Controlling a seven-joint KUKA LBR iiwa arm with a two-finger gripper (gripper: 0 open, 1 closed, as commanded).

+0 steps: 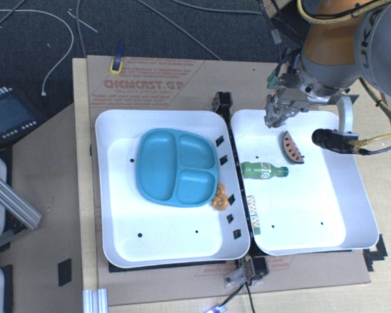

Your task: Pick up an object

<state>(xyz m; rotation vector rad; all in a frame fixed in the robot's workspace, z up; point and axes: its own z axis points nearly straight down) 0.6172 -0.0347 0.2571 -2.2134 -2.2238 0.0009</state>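
The desk (85, 175) carries a cardboard sheet (156, 77) printed with red lettering, and on that sheet two shallow white bins sit side by side, touching along a seam of black clips.

The left bin (117, 240) holds a blue divided plate (177, 167) with three compartments, lying flat toward the far middle of the bin. Just beside the plate's near right corner, against the bin's right wall, lies a small tan-orange food-shaped toy (220, 198); what it is exactly cannot be told.

The right bin (313, 227) holds three small things, all in its far left half. A watermelon slice toy (291, 147), red with dark seeds and a green rind, lies on its side near the far middle. A green bottle (263, 170) with a white label lies flat just near and left of the slice, apart from it, its cap pointing right. A narrow printed packet (253, 214) lies along the bin's left wall, nearer than the bottle.

The arm (342, 31), grey with an orange band, reaches in from the far right. Its tool (274, 119) hangs over the far left corner of the right bin, pointing down, just left and beyond the watermelon slice and apart from it. No object shows between its fingers, and whether they are open or closed cannot be told. A black cylindrical fitting (332, 140) juts from the arm just right of the slice.
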